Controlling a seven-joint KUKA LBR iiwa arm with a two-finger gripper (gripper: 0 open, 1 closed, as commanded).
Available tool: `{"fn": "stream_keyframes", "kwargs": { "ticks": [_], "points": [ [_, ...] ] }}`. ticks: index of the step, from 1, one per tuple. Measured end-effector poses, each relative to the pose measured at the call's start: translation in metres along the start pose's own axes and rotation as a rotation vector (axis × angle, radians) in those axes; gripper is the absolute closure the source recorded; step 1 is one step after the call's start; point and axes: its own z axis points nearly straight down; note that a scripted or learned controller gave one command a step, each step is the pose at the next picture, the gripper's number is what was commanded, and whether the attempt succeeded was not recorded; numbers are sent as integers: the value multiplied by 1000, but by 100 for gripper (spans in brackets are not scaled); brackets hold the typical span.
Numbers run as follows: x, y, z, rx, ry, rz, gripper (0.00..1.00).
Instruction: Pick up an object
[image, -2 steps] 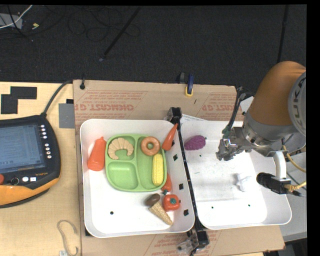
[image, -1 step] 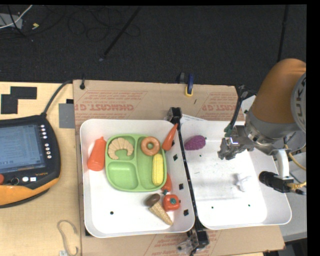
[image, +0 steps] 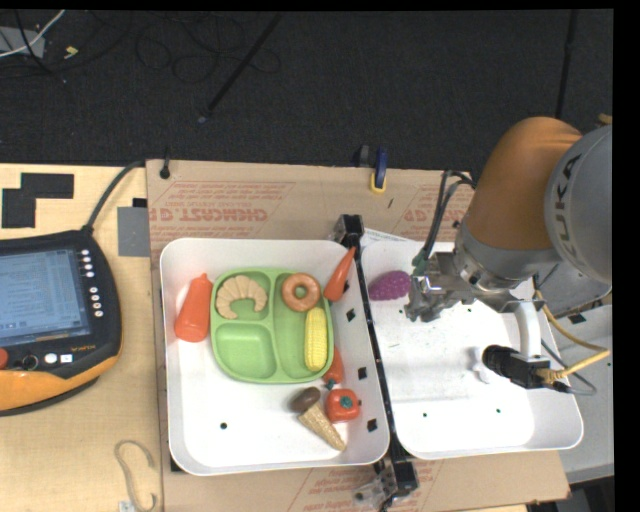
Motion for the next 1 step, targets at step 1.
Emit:
{"fn": "stream_keyframes", "kwargs": {
  "ticks": [1],
  "points": [
    [58, 8, -1, -1, 1, -3, 100]
  ]
}}
